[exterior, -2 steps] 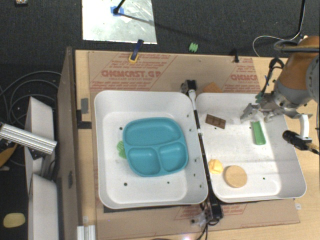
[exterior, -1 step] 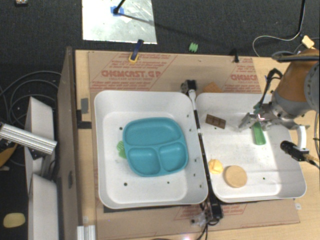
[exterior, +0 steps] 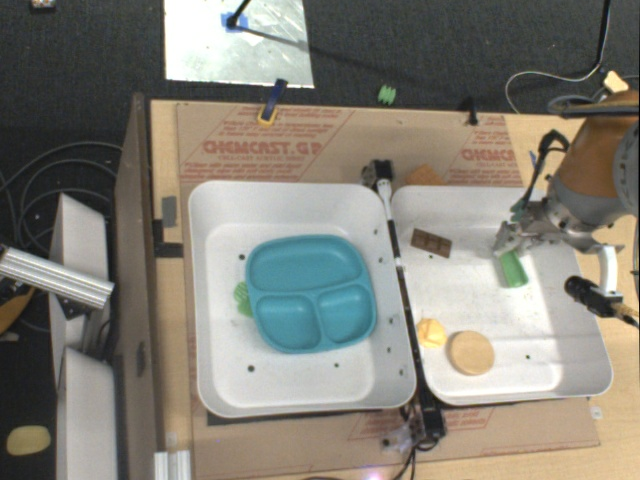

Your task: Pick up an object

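Dark speckled carpet (exterior: 90, 78) fills the top and left of the frame, with a shiny metal sheet (exterior: 238, 28) lying at upper centre and black cables (exterior: 45, 183) coiled at the left. Below it sits a tabletop (exterior: 300, 138) covered in brown printed cardboard, carrying two shallow white bins side by side. At the centre of the left bin (exterior: 215, 268) rests a teal plastic tray with three compartments (exterior: 310, 291), and a small green piece (exterior: 241, 293) peeks out at its left edge. Toward the lower part of the right bin (exterior: 560, 358) lie a flat brown rectangular block (exterior: 431, 241), a small yellow lump (exterior: 431, 332) and a round tan disc (exterior: 470, 352). At the right side of the frame the grey arm's gripper (exterior: 514, 251) hangs over a green cylindrical object (exterior: 513, 269); whether the fingers are apart or closed around it cannot be told.
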Controlling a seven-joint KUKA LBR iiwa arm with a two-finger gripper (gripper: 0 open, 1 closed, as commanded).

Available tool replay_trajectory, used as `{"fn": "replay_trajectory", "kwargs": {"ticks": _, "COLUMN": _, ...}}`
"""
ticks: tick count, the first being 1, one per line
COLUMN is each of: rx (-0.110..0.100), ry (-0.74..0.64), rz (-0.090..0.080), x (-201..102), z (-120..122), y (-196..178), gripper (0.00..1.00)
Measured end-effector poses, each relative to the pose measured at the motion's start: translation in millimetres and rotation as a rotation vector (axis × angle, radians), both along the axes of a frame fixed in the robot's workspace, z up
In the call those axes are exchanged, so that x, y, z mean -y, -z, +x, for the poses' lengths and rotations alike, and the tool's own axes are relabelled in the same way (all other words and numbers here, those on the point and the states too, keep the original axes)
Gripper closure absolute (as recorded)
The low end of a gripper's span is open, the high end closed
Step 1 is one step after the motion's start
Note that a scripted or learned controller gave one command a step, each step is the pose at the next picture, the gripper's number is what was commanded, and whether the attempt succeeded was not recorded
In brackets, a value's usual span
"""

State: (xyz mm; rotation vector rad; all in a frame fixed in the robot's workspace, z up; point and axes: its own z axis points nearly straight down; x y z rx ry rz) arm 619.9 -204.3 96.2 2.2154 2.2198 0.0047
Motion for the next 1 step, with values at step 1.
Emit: {"fn": "replay_trajectory", "kwargs": {"ticks": 1, "rx": -0.008, "ry": -0.006, "rz": 0.004, "x": -77.4, "z": -37.6, "y": 9.6, "gripper": 1.0}}
